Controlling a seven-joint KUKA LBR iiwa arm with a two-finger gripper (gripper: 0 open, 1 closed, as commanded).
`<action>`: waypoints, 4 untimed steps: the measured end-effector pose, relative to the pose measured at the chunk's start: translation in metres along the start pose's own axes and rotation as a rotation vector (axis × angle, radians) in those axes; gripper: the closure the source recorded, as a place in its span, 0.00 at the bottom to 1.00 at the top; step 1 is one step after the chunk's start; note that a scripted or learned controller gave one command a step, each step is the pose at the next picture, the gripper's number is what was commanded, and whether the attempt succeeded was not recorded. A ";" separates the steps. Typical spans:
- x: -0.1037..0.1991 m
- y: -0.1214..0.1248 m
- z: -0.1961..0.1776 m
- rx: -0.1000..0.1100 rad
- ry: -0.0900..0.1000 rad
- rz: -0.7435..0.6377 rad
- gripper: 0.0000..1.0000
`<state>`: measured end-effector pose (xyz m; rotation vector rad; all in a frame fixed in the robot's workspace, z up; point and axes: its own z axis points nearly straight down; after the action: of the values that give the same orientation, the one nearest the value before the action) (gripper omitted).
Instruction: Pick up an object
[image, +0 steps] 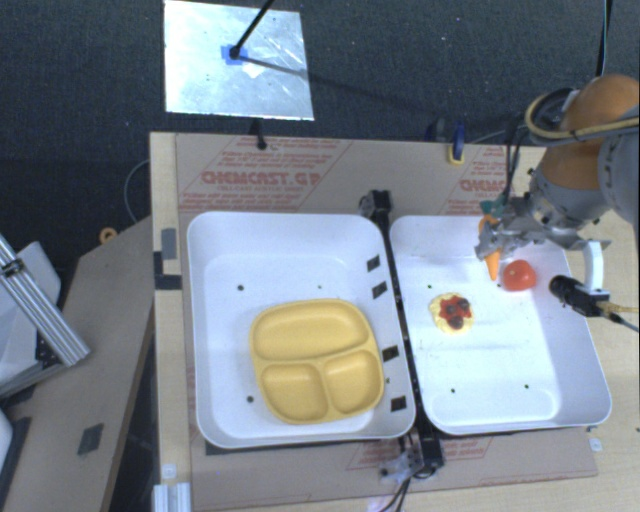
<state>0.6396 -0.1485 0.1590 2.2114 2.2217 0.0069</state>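
Hovering my claw (492, 250) over the right bin's (520, 400) far corner, I judge the pick not yet made: whether it grips the orange piece (492, 265) I cannot tell. Red ball (517, 275) lies beside it, pizza toy (452, 311) nearer. Left bin (225, 260) holds a yellow tray (315, 360) on the cardboard-covered worktop (300, 170).

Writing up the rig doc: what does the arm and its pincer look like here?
The arm has grey housing with a rounded orange section above the wrist. Yellowish and dark cables loop along its upper side. The pincer sits below a cluttered grey wrist with an orange tip showing.
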 end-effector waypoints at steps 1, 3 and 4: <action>0.001 0.000 -0.044 0.001 0.000 -0.001 1.00; 0.050 -0.013 -0.038 0.008 0.003 -0.005 1.00; 0.102 -0.025 -0.033 0.009 0.004 -0.005 1.00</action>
<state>0.6134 -0.0466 0.1917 2.2124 2.2330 0.0008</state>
